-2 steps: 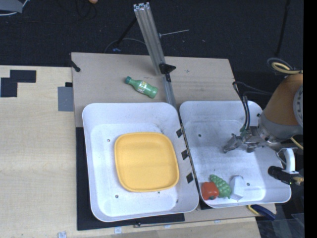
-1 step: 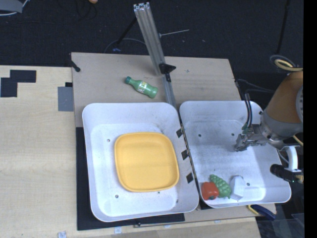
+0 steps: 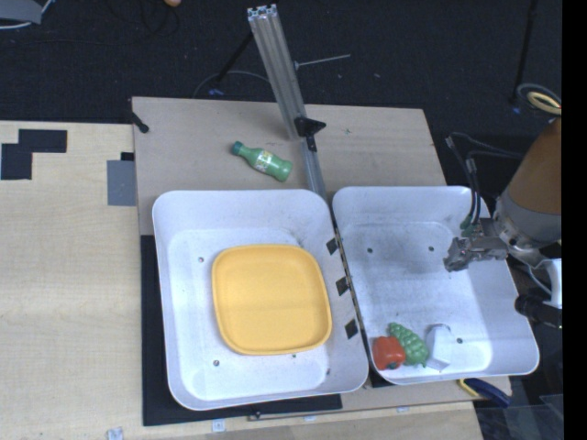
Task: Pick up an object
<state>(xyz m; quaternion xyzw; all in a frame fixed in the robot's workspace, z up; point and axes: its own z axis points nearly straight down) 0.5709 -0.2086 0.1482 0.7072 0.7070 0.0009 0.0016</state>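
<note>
The pincer (image 3: 456, 257) hangs over the right bin (image 3: 500, 360), close to that bin's right wall and about midway along it; whether it is spread or pressed together cannot be told, and nothing is visibly held. Candidate objects lie clustered at the near-left corner of the right bin: a red item (image 3: 388, 353), a green knobbly item (image 3: 409, 343) touching it, and a small grey-white piece (image 3: 437, 346) just beside them. A yellow plate (image 3: 271, 298) lies flat in the centre of the left bin (image 3: 183, 383). A green bottle (image 3: 262, 160) lies on the tabletop (image 3: 376, 145) beyond the bins' far edge. Risk: the cluster is packed against the bin's corner wall, so a descent there may strike the rim, or close on two items and drop both. The plate is likely too flat to pinch.
</note>
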